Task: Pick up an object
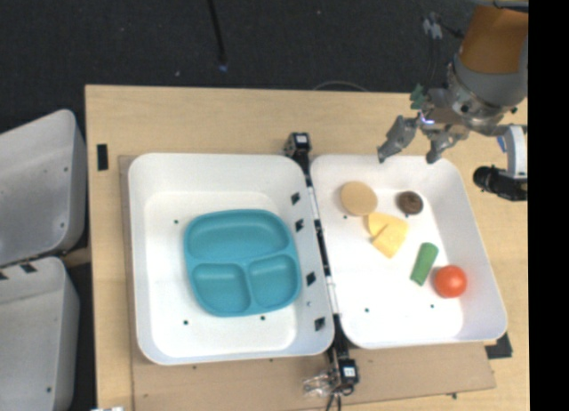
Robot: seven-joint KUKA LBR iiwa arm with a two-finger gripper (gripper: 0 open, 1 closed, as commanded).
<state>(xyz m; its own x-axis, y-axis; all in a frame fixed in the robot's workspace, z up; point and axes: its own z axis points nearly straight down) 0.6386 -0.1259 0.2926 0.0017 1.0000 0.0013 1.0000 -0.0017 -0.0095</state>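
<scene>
Sitting on the table [107,116], two white bins: the left bin [160,329] carries a teal divided tray [240,261], the right bin [471,311] the food pieces. Yellow wedge [388,234], tan disc [358,197], green stick [423,262], red ball [450,281], brown puck [409,203] (all untouched). The gripper [411,144] hovers over that bin's far edge, jaws spread wide, holding nothing.
</scene>
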